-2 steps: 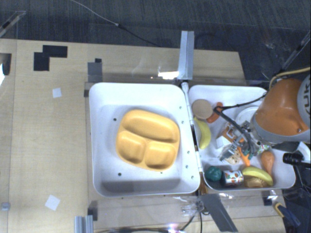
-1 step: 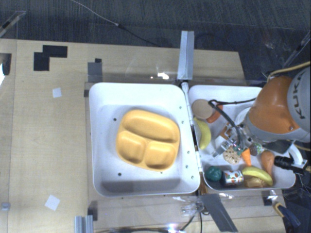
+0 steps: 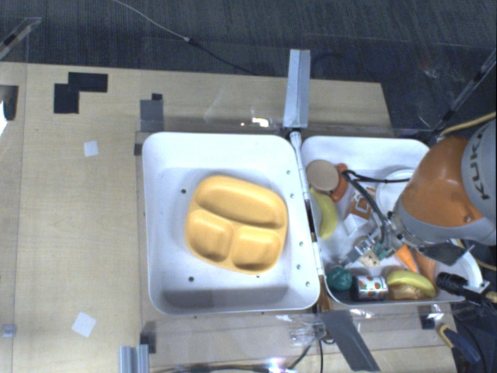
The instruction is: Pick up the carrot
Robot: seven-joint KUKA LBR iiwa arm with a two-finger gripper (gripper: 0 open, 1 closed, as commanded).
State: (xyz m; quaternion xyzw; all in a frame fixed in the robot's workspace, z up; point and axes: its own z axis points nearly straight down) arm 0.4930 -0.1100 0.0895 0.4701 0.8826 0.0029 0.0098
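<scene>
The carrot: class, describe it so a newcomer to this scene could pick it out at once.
Start at the right-hand white bin, the one crowded with small items beneath the grey and orange arm. Go to its near right corner, just under the arm's orange band. The carrot is the slim orange stick lying at a slant above the yellow banana, narrower and more orange than anything beside it.

a robotics lab: a pale wooden bench (image 3: 70,231) carries two white bins (image 3: 167,208) fixed by metal brackets (image 3: 297,92), left of a grey-and-orange robot arm (image 3: 446,189), with black cables (image 3: 155,22) trailing behind over dark carpet (image 3: 233,14).
</scene>
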